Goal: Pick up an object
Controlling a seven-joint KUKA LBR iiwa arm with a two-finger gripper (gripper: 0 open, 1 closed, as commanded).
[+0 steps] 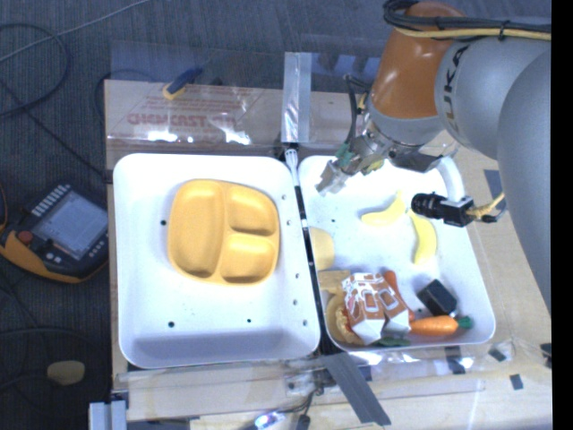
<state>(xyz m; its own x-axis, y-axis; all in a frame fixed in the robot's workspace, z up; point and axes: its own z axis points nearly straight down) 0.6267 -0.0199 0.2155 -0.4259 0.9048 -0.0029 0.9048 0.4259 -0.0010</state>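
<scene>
Bananas are the nearest candidates: a pale yellow banana piece (382, 210) lies on the floor of the right bin (466, 267), upper middle of that bin, with a second banana (423, 238) just to its right, curving downward. Both look like light, smooth plastic toys, stiff and likely slippery; a pinch across the narrow middle of the curve seems the safest hold.

The gripper (333, 176) hangs above the right bin's upper left corner, near the first banana but apart from it. Its fingers (326, 180) appear spread slightly with nothing between them.

Lower in the right bin sit an orange carrot (433, 326), a small black block (438, 296), and a red and white packet (372, 301) that looks soft and crinkly, harder to grip cleanly. These 3 crowd each other near the lower edge.

In the left bin (143, 240), centre left of the frame, rests a yellow divided tray (223, 230), wide and shallow, probably too broad for 2 fingers.
</scene>
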